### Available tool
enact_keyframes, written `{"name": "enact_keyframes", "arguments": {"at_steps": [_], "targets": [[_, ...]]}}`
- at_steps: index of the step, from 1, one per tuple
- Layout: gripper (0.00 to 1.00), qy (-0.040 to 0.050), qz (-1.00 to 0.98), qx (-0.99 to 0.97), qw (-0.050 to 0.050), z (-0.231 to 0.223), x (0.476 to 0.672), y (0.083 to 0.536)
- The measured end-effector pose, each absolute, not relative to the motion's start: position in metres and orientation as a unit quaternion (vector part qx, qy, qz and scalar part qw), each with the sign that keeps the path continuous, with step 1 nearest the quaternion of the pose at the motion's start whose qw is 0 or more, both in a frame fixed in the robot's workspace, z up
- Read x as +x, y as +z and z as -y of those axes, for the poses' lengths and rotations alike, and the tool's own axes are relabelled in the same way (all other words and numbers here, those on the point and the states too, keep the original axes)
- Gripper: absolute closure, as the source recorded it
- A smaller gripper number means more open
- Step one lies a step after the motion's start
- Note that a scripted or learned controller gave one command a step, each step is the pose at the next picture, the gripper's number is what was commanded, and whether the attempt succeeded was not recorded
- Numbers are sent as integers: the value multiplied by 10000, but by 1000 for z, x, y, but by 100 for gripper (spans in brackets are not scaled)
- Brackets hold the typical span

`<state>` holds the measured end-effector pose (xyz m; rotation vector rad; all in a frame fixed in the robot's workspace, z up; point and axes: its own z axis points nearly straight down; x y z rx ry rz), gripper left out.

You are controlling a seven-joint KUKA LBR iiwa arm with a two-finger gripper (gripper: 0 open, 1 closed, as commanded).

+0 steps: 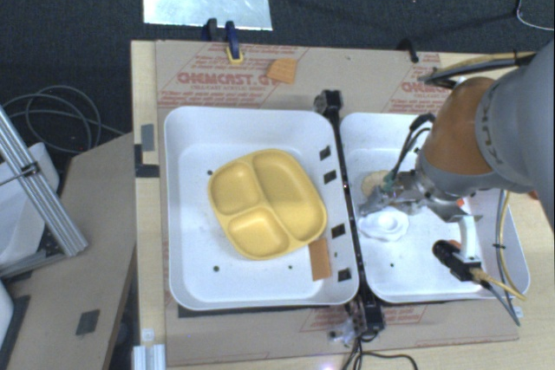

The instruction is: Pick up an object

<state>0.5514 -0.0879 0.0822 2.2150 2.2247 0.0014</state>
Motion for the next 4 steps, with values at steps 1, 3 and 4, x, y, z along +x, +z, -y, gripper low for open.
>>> {"name": "enact_keyframes", "arguments": {"at_steps": [1, 3, 4], "targets": [[0, 4, -7077, 7065, 4, 87, 549, 86], [0, 4, -7077, 7065, 4, 87, 549, 86], [0, 4, -7077, 7065, 4, 87, 549, 86]]}}
